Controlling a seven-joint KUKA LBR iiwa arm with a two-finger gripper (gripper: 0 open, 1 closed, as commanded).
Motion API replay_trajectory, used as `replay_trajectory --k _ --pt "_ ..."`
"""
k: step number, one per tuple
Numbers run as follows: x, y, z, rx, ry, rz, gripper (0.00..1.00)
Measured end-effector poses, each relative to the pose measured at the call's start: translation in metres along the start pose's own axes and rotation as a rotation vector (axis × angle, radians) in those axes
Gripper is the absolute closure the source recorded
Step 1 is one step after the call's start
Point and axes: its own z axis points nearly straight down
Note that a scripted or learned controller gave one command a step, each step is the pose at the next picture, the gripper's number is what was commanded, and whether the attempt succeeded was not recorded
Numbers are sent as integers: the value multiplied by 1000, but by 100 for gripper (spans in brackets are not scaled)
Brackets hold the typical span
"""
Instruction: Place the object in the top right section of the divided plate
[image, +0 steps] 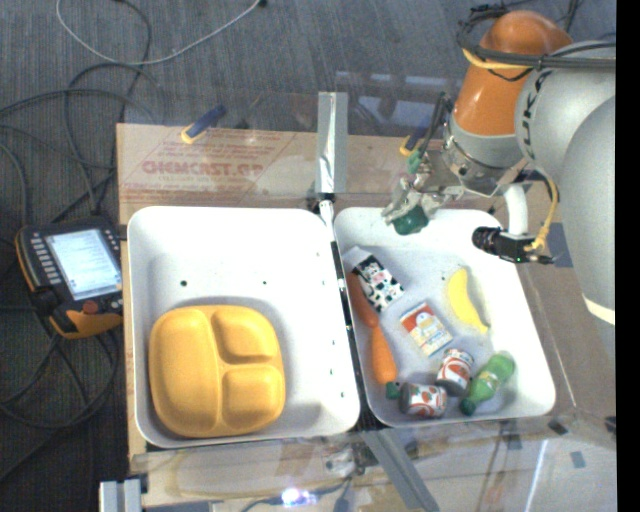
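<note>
**Operator:** Over the right bin (540, 405), at its far edge, I have the arm (500, 90) hanging with the claw (412, 212) pointing down. A small green thing (408, 223) sits at its tips. It looks pinched there and lifted off the bin floor, though the tips are small from this height and I read the grasp as likely, not certain.

**Observer:** How wide is the claw?

**Operator:** Nearly closed, as far as I can judge; only the green thing separates the tips. I touch nothing else with it.

**Observer:** Why is the rest laid out so?

**Operator:** I judge the right bin to be the supply. It holds a banana (465, 300), a carrot (378, 345), a black-and-white carton (377, 283), a small box (426, 329), two cans (440, 385) and a green bottle (488, 381), all loose and lying flat, mostly toward the near half. That leaves the far edge free for a lift.

**Observer:** And the target?

**Operator:** The yellow plate (190, 375) lies in the left bin (145, 235), near its front left. Its top right section (247, 333) is bare, well apart from the claw, across the divider (342, 300) between bins. My next move would be a carry leftward and toward the front.
</note>
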Motion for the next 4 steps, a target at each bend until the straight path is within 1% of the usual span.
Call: replay_trajectory --k 1,2,3,4 --pt "80 -29 -43 1 2 -11 100" --pt "123 -74 11 3 1 -89 100" --pt "168 -143 30 5 2 -73 100" --pt "217 -166 19 5 1 -126 100"
